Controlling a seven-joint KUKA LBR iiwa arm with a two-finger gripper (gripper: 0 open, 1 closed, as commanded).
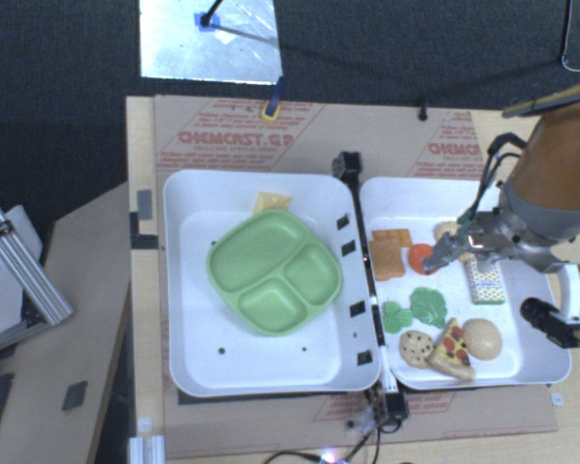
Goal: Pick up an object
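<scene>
Two shallow white bins sit side by side on the bench. The left bin [188, 259] holds a green divided plate [275, 271] with three compartments, lying near the middle, and a small yellow wedge [271, 202] just beyond the plate's far edge, close to the bin's back wall. The right bin [536, 361] carries the toy food: an orange cracker-like square [390, 253] near the divider, a red round piece [421, 258] just beside it, a tan piece [445, 230] partly hidden further back, and a speckled white block [486, 280] toward the right. Nearer the front lie two green leafy pieces [416, 310], a chocolate-chip cookie [417, 348], a pizza slice [451, 348] touching the cookie, and a tan bun [482, 337] just beside the slice. The arm [559, 177] reaches in from the right over this bin, and the gripper [443, 252] hangs low above the red round piece and the tan piece, its dark tips right at the red piece's edge. Whether the pincer is open or closed cannot be told from this angle, and nothing is visibly caught in it.
</scene>
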